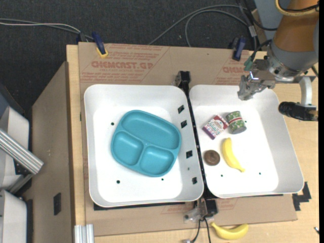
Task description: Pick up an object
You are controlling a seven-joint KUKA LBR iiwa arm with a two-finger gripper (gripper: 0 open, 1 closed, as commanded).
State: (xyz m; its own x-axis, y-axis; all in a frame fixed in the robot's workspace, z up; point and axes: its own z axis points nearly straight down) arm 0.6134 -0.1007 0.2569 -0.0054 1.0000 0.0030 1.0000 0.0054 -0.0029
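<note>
The grey arm with its orange band reaches in from the right, its two-finger gripper hanging over the far edge of the right shallow white bin; whether its fingers are open or closed cannot be told, and nothing shows between them. The left shallow white bin holds a teal three-compartment plastic plate. In the right bin, well apart from the gripper, lie a yellow banana, a purple snack packet touching a small green-labelled can, and a round brown disc just beside the banana.
</note>
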